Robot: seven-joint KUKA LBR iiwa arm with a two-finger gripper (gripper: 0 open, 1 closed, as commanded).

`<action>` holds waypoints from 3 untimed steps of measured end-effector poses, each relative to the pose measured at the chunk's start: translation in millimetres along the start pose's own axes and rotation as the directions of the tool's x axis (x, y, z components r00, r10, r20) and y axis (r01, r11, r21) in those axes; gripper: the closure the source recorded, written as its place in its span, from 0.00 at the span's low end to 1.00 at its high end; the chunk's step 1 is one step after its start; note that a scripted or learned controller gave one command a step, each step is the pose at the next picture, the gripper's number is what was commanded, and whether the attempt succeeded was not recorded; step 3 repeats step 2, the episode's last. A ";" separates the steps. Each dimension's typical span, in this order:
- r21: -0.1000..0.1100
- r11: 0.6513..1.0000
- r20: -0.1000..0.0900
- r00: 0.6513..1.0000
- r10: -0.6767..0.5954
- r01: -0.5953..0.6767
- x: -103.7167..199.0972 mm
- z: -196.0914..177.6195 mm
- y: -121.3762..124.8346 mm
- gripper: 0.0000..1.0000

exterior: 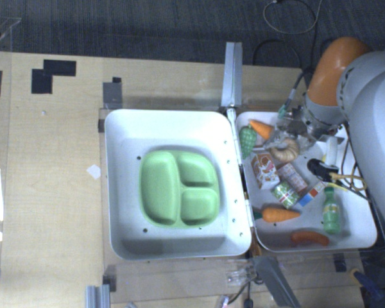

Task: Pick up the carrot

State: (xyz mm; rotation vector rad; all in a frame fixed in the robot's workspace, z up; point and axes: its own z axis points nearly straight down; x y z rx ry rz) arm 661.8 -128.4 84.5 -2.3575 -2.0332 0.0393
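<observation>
The claw [294, 128] hangs low at the far edge of the right bin [366, 233]; one cannot tell its grip. A carrot [262, 129] lies just beside it in the far-left corner, likely its target; another carrot [280, 214] rests near the front edge amid packets [265, 170].

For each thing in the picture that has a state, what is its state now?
green tray: lies flat in the left bin, compartments bare
carrot: lies on its side in the right bin, free
second carrot: lies near the bin's far rim
green bottle: lies on its side
claw: low over the clutter, grip unclear
</observation>
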 end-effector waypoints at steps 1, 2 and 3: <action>0.000 1.000 0.002 1.000 -0.008 0.008 1.3 -10.7 0.0 1.00; -0.044 0.990 -0.008 0.991 0.137 -0.137 91.9 -116.6 -9.6 1.00; -0.044 0.990 -0.008 0.991 0.137 -0.137 91.9 -116.6 -9.6 1.00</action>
